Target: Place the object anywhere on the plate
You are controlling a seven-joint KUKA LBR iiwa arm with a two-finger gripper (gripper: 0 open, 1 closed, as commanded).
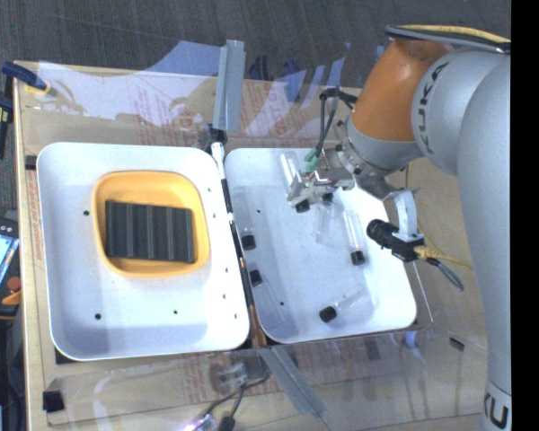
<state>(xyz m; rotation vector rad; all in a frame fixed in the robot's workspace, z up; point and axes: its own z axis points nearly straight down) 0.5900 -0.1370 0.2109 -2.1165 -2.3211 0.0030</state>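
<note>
Two white bins sit side by side; my gripper (304, 189) hangs low over the right bin (391, 317), its spread unclear. I should descend squarely on one clear vial (351, 238), then carry it to the yellow plate (148, 188).

Two white bins sit side by side. The left bin (63, 312) holds a yellow plate (150, 220) bearing a dark ribbed block (150, 231). The arm (431, 97) reaches from the right, its gripper (307, 187) over the upper part of the right bin (287, 317), where clear vials (346, 302) with black caps lie scattered.
</note>
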